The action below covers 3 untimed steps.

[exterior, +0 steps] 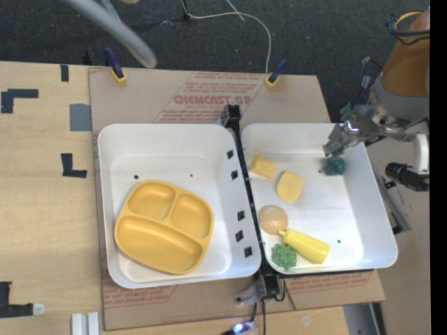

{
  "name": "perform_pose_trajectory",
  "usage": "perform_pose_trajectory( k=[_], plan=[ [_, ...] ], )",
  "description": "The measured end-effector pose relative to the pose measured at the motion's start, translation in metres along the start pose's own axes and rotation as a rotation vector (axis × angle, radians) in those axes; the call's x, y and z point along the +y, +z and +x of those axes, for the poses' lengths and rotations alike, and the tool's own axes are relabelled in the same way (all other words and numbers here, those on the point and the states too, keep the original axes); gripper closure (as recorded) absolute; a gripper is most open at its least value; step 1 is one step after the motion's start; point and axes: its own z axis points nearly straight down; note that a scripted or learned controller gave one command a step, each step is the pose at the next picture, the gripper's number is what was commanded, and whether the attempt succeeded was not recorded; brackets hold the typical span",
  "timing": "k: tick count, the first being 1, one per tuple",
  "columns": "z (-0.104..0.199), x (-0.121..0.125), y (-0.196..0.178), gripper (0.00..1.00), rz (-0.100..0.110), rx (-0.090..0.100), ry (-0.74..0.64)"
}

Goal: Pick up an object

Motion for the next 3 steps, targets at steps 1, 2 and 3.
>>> perform_pose_trajectory(
  k=[1,2,3],
  plan=[
    [0.052,-0.013,-0.004,1.00,0.005,0.002,-0.001],
    [0.107,-0.013,0.010,1.00,0.007,0.002,-0.002],
    [0.157,-0.016,0.003,1.00,0.005,0.002,-0.003]
  ],
)
